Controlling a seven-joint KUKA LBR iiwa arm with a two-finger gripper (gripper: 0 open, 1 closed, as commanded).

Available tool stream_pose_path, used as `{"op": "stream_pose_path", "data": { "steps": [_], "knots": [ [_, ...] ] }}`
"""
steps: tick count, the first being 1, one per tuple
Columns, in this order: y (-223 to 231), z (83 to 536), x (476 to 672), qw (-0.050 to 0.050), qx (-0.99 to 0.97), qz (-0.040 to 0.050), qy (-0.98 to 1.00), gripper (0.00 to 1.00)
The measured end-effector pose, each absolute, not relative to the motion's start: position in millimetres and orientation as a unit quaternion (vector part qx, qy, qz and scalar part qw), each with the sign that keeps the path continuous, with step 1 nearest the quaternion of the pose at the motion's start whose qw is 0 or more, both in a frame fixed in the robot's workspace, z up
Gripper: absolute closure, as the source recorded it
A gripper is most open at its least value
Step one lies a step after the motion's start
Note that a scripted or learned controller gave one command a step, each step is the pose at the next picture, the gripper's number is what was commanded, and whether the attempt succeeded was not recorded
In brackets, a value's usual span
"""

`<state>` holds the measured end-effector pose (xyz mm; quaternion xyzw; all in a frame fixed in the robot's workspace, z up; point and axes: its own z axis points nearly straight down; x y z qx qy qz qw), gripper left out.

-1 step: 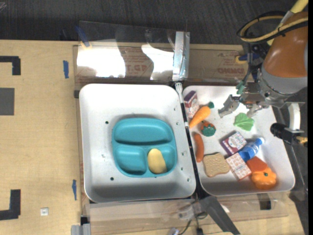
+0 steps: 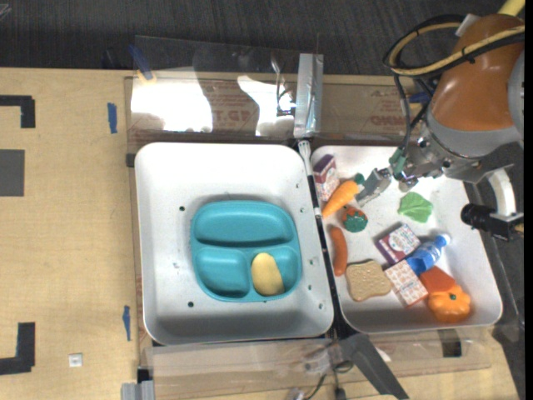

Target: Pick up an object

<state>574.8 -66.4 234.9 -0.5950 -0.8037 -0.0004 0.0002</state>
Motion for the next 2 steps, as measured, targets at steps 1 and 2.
{"op": "stream_pose_path", "data": {
  "steps": [1, 2],
  "knots": [
    [-99.0, 146.9, 657.4, 0.002, -0.539, 0.0011, -0.842, 0.00],
    [-98.9, 88.0, 628.3, -0.003, -0.528, -0.0015, -0.849, 0.00]
  ]
}}
